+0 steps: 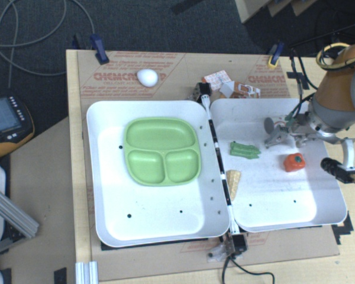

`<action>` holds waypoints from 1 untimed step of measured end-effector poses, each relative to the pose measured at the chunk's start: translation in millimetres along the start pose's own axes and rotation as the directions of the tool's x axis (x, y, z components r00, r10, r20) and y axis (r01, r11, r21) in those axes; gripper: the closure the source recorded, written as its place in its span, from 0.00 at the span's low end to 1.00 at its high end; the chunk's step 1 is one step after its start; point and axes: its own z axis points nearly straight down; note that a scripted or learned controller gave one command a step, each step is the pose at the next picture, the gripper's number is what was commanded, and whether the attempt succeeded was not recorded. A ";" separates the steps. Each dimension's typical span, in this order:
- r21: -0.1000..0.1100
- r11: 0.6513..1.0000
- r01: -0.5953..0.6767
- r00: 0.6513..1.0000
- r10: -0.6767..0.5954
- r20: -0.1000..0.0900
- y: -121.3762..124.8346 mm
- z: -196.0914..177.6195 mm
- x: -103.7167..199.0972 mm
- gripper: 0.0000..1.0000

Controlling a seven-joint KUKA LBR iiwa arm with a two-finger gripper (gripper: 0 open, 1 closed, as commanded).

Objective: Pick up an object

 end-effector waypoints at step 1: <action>0.000 1.000 0.000 1.000 0.000 0.000 61.5 12.9 31.7 0.00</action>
